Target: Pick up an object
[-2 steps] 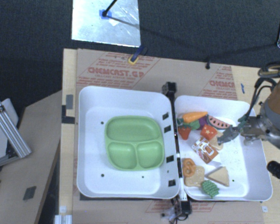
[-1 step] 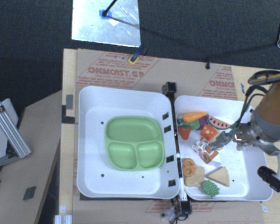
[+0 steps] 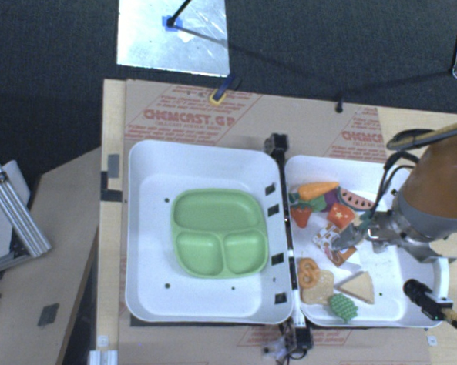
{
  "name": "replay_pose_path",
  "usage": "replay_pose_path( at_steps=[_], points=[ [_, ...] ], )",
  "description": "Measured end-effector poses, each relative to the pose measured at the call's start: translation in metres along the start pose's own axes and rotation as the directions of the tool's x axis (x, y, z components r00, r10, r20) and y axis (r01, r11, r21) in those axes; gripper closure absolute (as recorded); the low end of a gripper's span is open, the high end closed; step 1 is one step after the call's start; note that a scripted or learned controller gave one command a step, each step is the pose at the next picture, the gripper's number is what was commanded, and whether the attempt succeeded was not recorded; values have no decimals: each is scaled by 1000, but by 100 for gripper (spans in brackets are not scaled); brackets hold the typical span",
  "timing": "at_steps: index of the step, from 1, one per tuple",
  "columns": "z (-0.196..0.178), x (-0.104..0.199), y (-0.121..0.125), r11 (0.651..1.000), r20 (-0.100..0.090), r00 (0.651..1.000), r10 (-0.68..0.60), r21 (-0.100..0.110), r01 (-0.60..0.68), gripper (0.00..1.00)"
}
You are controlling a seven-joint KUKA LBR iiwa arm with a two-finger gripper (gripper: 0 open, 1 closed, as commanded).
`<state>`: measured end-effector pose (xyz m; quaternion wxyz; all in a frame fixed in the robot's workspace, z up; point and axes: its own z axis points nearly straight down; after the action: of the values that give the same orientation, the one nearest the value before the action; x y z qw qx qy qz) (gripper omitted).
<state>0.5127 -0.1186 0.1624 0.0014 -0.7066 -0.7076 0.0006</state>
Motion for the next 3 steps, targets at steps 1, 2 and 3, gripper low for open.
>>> replay_pose_path(
  at_steps=[1,2,3],
  points=[
    [63,0,-1,1000,0,1000,1,1,-1,0],
    [79,1,-1,1000,1,1000,0,-2,0,0],
    [67,0,0,1000,3,1000,0,-7,0,100]
  ],
)
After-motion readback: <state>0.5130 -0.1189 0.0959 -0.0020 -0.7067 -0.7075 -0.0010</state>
